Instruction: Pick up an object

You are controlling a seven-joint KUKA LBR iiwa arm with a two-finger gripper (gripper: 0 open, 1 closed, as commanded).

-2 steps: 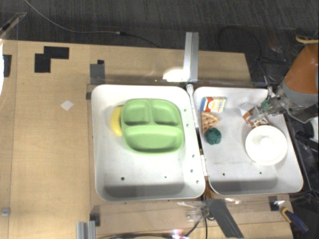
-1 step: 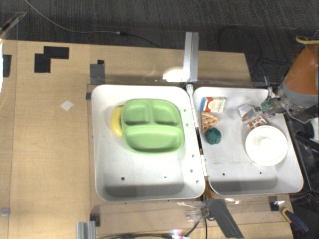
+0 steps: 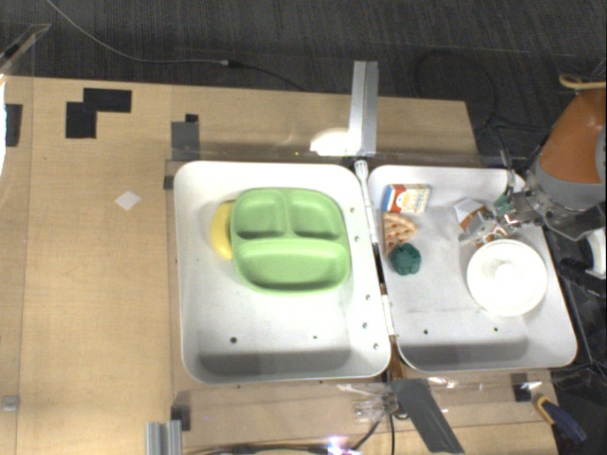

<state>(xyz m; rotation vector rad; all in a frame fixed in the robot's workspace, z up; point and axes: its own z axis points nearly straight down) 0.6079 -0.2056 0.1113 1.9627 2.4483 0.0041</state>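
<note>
Right bin (image 3: 417, 344): white bowl (image 3: 506, 276), green ball (image 3: 407, 259) | left bin (image 3: 204, 349): green tray (image 3: 288, 239)

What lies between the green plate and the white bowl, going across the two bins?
In the camera view, between the green plate and the white bowl come the bins' meeting rims, then a dark green ball with an orange packet above it.

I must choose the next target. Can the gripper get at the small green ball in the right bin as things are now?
Probably yes. The green ball lies open on the right bin floor, with only the snack packet touching its upper side. The gripper is in the same bin, nothing between them.
</note>
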